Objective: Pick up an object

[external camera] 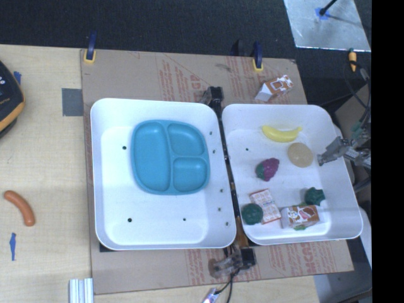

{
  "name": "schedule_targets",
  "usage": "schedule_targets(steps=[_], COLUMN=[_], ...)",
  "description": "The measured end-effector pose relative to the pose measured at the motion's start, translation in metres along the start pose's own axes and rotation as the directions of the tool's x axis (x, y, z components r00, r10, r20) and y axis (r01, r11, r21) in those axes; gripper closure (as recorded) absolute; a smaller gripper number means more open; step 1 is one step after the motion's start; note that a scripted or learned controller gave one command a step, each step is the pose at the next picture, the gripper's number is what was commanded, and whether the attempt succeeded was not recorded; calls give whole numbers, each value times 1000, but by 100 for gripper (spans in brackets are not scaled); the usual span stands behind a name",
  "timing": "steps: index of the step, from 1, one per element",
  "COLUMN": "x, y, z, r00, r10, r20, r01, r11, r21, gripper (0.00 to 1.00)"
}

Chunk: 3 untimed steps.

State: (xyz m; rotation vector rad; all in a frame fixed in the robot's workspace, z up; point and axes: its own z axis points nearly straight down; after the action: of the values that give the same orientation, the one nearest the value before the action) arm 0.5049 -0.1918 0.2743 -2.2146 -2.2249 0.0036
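Note:
The right white bin (336,222) holds several small objects. A yellow banana (281,132) lies near its back, with a tan round piece (300,154) just in front of it. A purple grape bunch (267,168) sits mid-bin. Along the front are a red-and-white packet (264,202), a dark green ball (252,213), a small printed carton (302,216) and a green leafy piece (314,196). My gripper (332,151) hangs over the bin's right rim, just right of the tan piece, and nothing is seen in its grasp.
The left white bin (107,188) carries a blue divided plate (170,156). A small carton (275,87) lies on the cardboard behind the right bin. An orange sausage (20,207) rests on the bench far left, and a black-and-yellow device (7,100) sits at the left edge.

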Motion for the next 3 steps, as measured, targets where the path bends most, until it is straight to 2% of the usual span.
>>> schedule_targets(steps=[1, 2, 3], x=[64, 99, 96], y=[-27, 20, 49], z=[76, 175, 182], r00=[1000, 1000, 1000], r10=[-1, -2, -1], r20=[0, 0, 1], r01=[1, 2, 1], r11=[1000, 1000, 1000], r21=[2, 2, -1], gripper=[0, 0, 0])
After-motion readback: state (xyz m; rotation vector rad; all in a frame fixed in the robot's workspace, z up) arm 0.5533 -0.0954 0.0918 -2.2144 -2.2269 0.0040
